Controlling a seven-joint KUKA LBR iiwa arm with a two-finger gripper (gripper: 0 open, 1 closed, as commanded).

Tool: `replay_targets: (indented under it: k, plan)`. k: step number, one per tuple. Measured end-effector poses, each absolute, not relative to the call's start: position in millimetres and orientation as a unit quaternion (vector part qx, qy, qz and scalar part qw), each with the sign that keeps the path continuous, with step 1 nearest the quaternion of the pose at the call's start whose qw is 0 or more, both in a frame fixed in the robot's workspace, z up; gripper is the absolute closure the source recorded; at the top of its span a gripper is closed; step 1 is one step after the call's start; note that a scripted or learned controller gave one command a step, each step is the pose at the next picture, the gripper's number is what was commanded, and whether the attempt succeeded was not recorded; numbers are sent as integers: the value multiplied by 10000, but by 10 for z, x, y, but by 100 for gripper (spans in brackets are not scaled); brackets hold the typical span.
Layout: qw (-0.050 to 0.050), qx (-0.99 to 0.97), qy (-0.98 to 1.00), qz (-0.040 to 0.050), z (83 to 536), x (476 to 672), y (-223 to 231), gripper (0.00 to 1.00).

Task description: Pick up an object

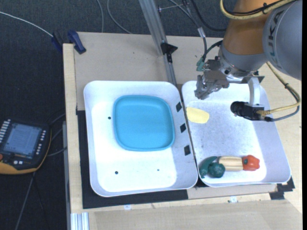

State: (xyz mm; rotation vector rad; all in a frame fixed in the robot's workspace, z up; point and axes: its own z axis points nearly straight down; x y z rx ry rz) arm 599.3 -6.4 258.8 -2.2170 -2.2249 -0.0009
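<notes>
Two shallow white bins sit side by side on the wooden bench: the left bin (96, 176) holds a blue plate (143, 122), and the right bin (276, 150) holds a pale yellow piece (197, 114) at its far left and a green, tan and red cluster (229, 165) along its near edge. The gripper (205, 89) hangs over the right bin's far left corner with nothing visibly between its tips, and whether it is spread or closed I cannot tell. The yellow piece lies nearest, just toward the camera and slightly left of the tips, its long axis running roughly across the bin.

We see a pale wooden bench (122, 47) across the frame's middle — on it two white bins side by side, left bin (100, 176) and right bin (273, 152) — over a black mat (84, 195).
</notes>
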Motion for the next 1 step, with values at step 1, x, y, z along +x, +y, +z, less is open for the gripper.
replay_targets:
  k: [1]
  plan:
    - [3,-7057,-7085,0,2438,6084,472,100]
